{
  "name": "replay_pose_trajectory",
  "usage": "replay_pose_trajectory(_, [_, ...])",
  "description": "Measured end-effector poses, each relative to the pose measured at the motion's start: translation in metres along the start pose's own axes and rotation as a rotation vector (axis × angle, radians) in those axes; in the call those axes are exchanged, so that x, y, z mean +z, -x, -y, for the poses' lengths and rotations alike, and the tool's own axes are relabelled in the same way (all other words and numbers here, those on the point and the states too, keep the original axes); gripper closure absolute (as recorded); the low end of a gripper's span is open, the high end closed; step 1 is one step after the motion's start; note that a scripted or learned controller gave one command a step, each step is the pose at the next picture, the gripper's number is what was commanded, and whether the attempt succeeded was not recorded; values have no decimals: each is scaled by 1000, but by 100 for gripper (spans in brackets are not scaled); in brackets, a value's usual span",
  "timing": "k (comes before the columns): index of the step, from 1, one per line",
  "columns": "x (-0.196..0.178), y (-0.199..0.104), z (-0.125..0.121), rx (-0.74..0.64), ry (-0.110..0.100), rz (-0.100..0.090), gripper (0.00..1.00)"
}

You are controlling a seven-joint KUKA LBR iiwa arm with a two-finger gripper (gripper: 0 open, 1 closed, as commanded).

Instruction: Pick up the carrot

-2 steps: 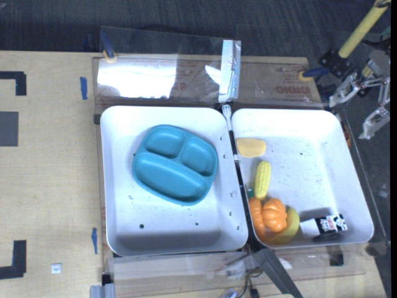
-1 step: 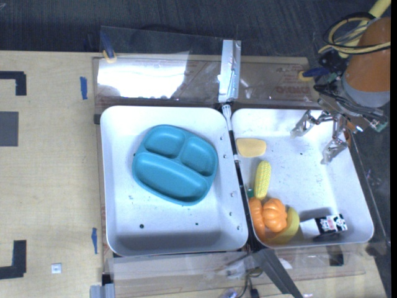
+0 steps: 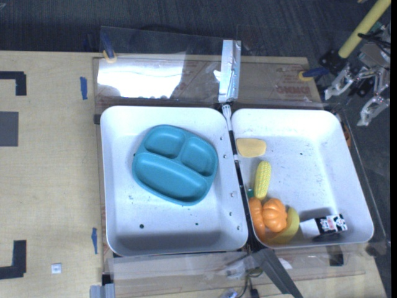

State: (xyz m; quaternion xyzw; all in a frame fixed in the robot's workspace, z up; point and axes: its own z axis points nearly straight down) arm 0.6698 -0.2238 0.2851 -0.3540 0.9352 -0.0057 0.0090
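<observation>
Carrot (image 3: 254,215) in right bin (image 3: 322,135), near-left corner, lying along the bin's left wall. Green top pointing far, orange body running toward the near edge. Right side pressed against mini pumpkin (image 3: 273,213), partly hidden by it.

Other stuff in same bin:
- corn cob (image 3: 263,178) just beyond the pumpkin, lengthwise near-far, near end touching or just short of the carrot top, can't tell which
- pale yellow flat piece (image 3: 250,147) farther back, close to left wall, apart from the corn
- yellow-green item (image 3: 290,224) tucked under/behind pumpkin on its right; type unclear
- small black-and-white box (image 3: 329,225) near the near-right corner, apart from the pile

Left bin (image 3: 118,166): blue divided plate (image 3: 175,163) roughly centred, 3 compartments, sitting skewed.

Tool (image 3: 360,87) at far right, off the bins, beyond right bin's far-right corner, well apart from carrot. Metal bits cluttered there, so open/closed state: can't tell. Nothing seen gripped.

Worktop (image 3: 49,166) light wood w/ black marks to the left of the bins.
</observation>
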Motion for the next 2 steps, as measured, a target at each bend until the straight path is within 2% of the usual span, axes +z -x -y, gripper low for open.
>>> replay_pose_trajectory(1, [108,16,-25,-202,21,-8,0])
replay_pose_trajectory(2, [135,22,-99,-407,21,-5,0])
